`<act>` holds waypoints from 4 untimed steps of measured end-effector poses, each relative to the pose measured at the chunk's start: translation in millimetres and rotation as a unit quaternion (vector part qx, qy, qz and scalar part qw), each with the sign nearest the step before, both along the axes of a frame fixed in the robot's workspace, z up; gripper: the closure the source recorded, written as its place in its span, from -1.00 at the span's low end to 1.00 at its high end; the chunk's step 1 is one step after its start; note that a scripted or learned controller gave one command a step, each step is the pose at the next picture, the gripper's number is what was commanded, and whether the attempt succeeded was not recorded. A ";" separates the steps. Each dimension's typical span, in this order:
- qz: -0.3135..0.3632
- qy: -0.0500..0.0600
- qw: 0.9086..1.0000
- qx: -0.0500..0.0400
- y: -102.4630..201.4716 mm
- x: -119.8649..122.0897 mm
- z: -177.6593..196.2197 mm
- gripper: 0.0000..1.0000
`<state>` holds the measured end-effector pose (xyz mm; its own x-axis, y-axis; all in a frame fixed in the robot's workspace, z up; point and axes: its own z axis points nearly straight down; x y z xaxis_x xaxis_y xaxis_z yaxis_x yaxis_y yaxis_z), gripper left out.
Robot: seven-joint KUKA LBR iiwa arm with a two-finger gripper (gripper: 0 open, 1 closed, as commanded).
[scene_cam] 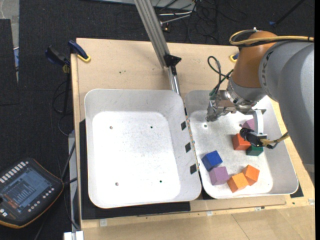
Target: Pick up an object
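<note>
My bench is bare pale board, and on it sit two shallow white bins side by side. The left bin is speckled with dark flecks. The right bin touches it along a seam marked with small black tabs. A silver pole slants in from the top and ends at a black clamp near the bins' far edge. A blue-handled clamp grips the bench's far left corner. On the dark floor at lower left lies a pendant with a lit screen. Cables trail behind the bench.
</note>
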<state>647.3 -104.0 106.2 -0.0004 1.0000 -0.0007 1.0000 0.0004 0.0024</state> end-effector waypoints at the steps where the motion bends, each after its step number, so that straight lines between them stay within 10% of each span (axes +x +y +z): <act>1: 0.000 -0.002 1.000 -0.001 -7.4 6.4 48.5 1.00; 3: 0.002 -0.003 1.000 0.000 -2.7 11.5 147.3 1.00; 4: 0.004 0.002 1.000 0.001 54.0 -7.3 136.2 1.00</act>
